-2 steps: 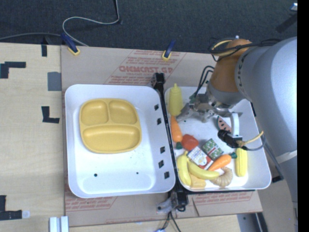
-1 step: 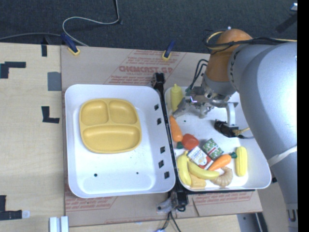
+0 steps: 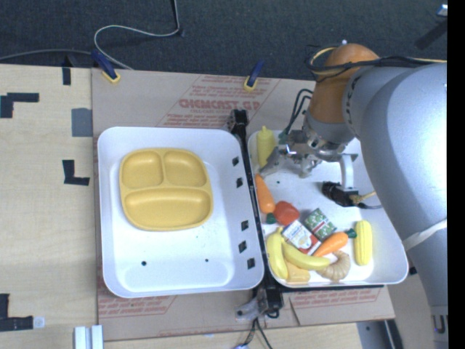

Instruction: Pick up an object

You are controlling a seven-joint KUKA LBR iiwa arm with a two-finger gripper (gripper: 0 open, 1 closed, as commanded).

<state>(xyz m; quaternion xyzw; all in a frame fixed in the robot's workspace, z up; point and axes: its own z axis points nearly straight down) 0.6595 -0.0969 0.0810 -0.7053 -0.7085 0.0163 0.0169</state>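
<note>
Objects for this task all lie in the right bin [image 3: 383,262], and we think this is why the arm reaches into that bin and not into the left bin [image 3: 174,264], where a yellow divided plate [image 3: 166,189] rests toward the twelve o'clock end. The gripper [image 3: 299,160] hangs low over the twelve o'clock part of the right bin, pointing down, at a spot where the floor is mostly bare. Whether it is spread or pressed together we cannot tell, because the slanted view does not show it clearly, and we see nothing held in it. In our judgement no object is picked yet. The closest candidate is the yellow bottle [image 3: 265,144], which sits at about nine o'clock from the gripper, just beside it and close to the bin's wall. A carrot [image 3: 263,193] lies at about seven o'clock from the gripper, also along that wall. Both are near the wall, so a grasp there has little room on one side. The other things are crowded at the six o'clock end: a red tomato [image 3: 285,212], a banana [image 3: 304,257], a green packet [image 3: 318,222], a second carrot [image 3: 333,243] and a corn cob [image 3: 362,242], many of them touching. In such a heap the gripper may catch two things or push them apart, so we judge the yellow bottle or the carrot by the wall to be the easier choice.
</note>
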